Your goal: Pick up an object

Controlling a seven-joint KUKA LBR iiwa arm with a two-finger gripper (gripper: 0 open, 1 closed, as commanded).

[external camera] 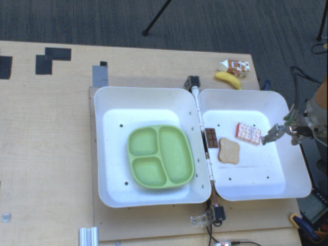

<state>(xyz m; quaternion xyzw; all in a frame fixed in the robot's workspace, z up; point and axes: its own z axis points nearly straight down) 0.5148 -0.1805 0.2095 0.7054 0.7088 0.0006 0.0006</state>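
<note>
Gripper (271,135) at frame right, jaws state can't tell. Red-and-white patterned packet (248,133) lies flat in right bin (294,181), just left of gripper. Tan bread slice (229,151) and brown bar (210,137) beside.

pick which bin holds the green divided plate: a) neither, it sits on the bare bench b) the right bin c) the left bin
c: the green divided plate lies inside the left bin, while the right bin holds the bread slice, the red patterned packet and the small brown block.
</note>
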